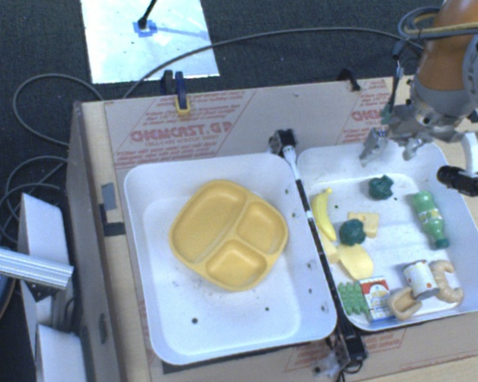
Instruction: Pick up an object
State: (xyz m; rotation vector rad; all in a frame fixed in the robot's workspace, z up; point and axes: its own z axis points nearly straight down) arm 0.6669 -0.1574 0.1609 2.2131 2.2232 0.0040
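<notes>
Above the far rim of the right bin [473,252]: gripper [391,146], fingers [371,145] spread apart, nothing between them, clear of everything below.

Just nearer than the gripper, on the bin floor: dark green lump [381,186], alone, touching nothing. Close to the outer wall: green bottle [429,219], lying lengthwise, cap toward the far end. Along the wall shared with the other bin: banana [322,213], stretched near to far.

Mid-bin, beside the banana: second green lump [351,232], resting against a pale yellow slab [366,220]. Just nearer than these: yellow wedge [356,260], rounded, touching or nearly touching the lump above it. Impossible to tell which.

At the near wall, from the view's left: box [366,298] with green and red print, then tan piece [404,300], can [419,276] with a red label, and second tan piece [447,283]. All four crowded together, the can wedged between the tan pieces.

In the left bin [177,323]: yellow plate [229,235] with three compartments, roughly centred, turned at a slant to the bin walls.

Beneath both bins: tabletop [213,120] lined with brown card printed in red.
</notes>
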